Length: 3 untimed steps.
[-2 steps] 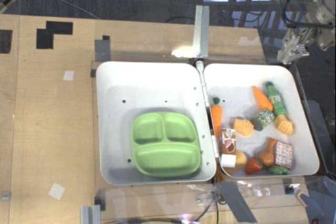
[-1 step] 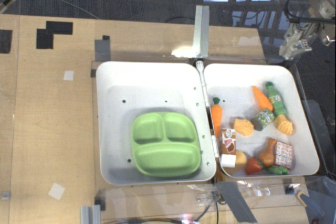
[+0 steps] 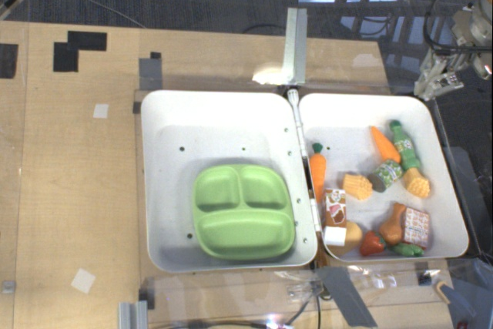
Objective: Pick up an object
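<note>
camera view: green tray [image 3: 243, 212] in left bin [image 3: 166, 127]; toy food [image 3: 385, 181] in right bin [image 3: 347, 119].

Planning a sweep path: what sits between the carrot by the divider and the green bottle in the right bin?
In the camera view, between the carrot and green bottle lie bare white bin floor and a second carrot beside the bottle.

The wooden bench [image 3: 69, 189] carries two shallow white bins set side by side, their inner rims touching. The left bin [image 3: 169, 127] and the right bin [image 3: 347, 115] sit toward the bench's right part. Small pale squares [image 3: 101, 111] lie on the bare wood to the left (black marks [image 3: 77, 50] show farther back).
</note>
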Each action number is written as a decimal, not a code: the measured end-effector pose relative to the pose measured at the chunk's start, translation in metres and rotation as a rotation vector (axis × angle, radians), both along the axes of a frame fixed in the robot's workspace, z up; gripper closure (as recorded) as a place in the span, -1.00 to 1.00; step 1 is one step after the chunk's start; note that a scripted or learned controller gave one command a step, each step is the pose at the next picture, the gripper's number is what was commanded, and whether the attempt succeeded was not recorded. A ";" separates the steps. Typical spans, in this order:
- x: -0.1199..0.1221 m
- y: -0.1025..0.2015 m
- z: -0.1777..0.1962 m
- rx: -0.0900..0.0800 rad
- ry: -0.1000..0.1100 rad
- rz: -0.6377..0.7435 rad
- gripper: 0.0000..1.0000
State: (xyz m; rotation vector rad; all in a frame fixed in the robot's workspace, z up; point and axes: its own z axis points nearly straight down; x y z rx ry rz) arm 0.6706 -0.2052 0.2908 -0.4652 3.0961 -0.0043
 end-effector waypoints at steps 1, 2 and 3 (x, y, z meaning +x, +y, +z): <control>0.003 0.001 0.016 -0.002 -0.015 0.002 1.00; 0.005 0.002 0.031 -0.003 -0.028 0.002 1.00; 0.001 0.001 0.007 -0.002 -0.001 0.164 1.00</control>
